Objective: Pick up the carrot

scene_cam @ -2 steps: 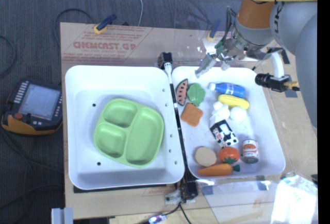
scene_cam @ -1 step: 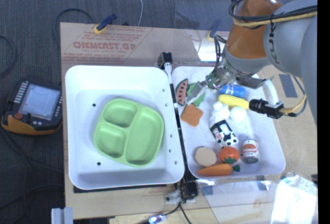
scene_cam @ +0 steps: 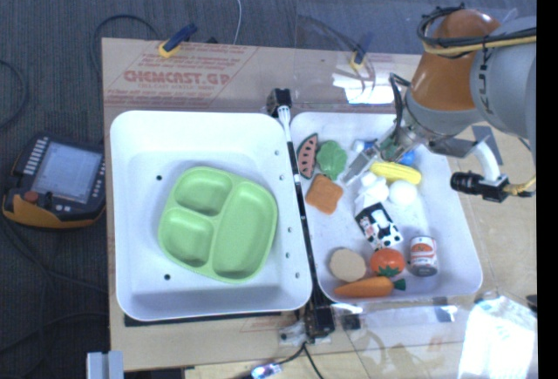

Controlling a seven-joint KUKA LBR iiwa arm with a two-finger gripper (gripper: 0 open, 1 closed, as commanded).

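Camera view, carrot [scene_cam: 364, 287] at right bin's near edge, well apart from open, empty claw [scene_cam: 359, 166]

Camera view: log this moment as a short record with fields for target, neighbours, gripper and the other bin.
target: orange toy carrot, lying at the near edge of the right white bin
neighbours: round red tomato just behind it, tan round cookie to its left
gripper: two-finger gripper, over the bin's far part by the yellow corn cob, away from the carrot
other bin: green divided plate in the left white bin
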